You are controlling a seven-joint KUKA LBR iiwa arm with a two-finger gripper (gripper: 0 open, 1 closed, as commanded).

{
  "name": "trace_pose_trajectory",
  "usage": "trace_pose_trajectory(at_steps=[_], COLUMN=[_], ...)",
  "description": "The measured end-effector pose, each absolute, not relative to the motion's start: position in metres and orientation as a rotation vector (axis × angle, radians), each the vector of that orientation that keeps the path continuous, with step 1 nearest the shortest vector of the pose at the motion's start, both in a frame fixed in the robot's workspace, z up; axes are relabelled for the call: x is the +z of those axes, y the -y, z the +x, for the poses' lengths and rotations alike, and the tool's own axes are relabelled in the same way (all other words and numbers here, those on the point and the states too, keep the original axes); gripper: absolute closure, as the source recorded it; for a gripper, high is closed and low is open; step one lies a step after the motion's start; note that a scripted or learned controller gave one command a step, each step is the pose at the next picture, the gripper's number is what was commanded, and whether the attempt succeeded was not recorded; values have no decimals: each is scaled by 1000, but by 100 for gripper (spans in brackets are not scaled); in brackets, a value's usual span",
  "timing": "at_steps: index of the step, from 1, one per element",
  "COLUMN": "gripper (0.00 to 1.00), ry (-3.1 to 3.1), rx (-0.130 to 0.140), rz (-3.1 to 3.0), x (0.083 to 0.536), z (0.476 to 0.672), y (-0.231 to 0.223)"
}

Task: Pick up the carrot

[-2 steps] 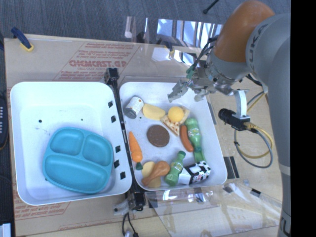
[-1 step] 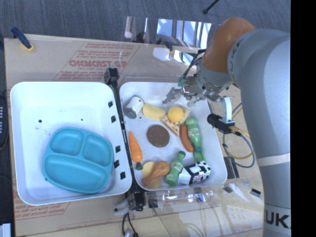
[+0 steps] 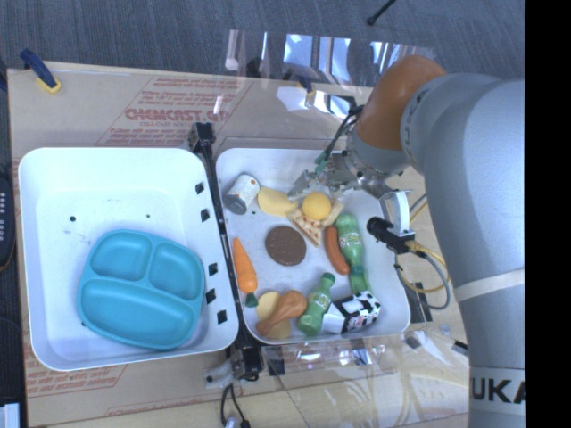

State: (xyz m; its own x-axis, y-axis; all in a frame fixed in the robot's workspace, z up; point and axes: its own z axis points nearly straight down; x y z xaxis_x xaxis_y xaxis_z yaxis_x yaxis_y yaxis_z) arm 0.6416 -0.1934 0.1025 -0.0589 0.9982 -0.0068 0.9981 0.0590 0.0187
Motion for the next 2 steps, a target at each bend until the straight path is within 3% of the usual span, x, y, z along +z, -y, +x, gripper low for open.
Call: trace_pose_trajectory(at_steps=[1, 2], gripper=[0, 0], ry=[-1751, -1772], rx=[19, 10], rz=[2592, 2587], x=[102, 242], z=[608, 661], y=[191, 150])
